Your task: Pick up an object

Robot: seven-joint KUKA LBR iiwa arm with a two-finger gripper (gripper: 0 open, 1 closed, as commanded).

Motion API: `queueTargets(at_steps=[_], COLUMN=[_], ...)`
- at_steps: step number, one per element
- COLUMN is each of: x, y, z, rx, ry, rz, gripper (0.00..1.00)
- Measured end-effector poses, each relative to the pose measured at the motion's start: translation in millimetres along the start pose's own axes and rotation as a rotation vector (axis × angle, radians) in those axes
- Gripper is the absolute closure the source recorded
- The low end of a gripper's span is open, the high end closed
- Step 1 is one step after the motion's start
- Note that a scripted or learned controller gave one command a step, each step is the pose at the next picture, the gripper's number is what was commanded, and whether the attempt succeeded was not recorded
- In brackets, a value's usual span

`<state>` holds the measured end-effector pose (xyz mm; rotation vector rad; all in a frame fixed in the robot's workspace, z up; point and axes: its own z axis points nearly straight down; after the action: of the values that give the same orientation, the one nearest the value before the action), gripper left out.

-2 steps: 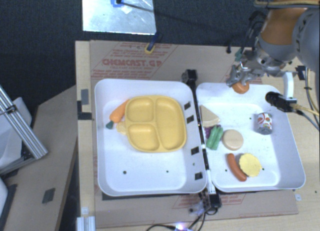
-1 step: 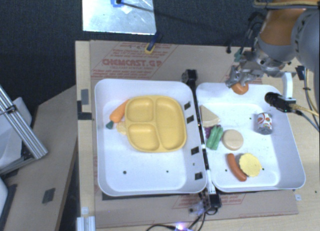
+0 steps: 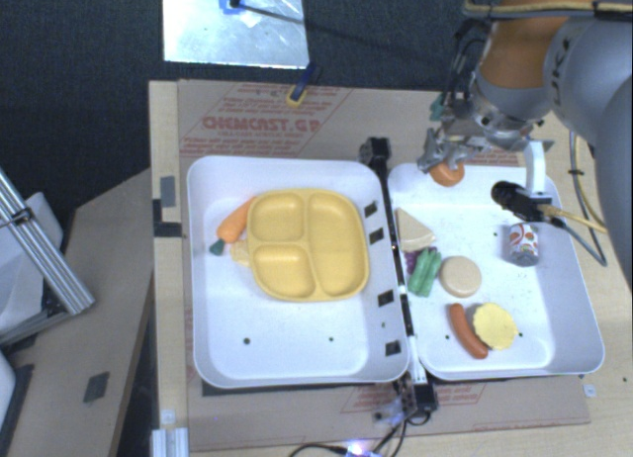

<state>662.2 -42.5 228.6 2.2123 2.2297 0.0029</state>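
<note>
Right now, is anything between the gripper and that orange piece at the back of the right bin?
Nothing visible. The gripper sits right above the orange piece at the right bin's back edge; the can and sandwich wedge lie apart, nearer the front.

yellow tray (image 3: 297, 244) fills left bin (image 3: 213, 346), right bin (image 3: 569, 331) cluttered

Tray (image 3: 302, 247) in L bin (image 3: 213, 277); carrot (image 3: 234, 220) beside it.
</note>
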Motion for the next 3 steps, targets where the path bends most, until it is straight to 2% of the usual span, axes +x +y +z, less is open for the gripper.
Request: queueTargets(at_steps=[1, 2, 3], x=[11, 31, 20], y=[-16, -10, -11], z=[5, 5, -6], rx=[0.001, -0.001, -0.001], ry=[-0.001, 0.0, -0.001], rz=[0.002, 0.001, 0.006], gripper=[1.0, 1.0, 1.0])
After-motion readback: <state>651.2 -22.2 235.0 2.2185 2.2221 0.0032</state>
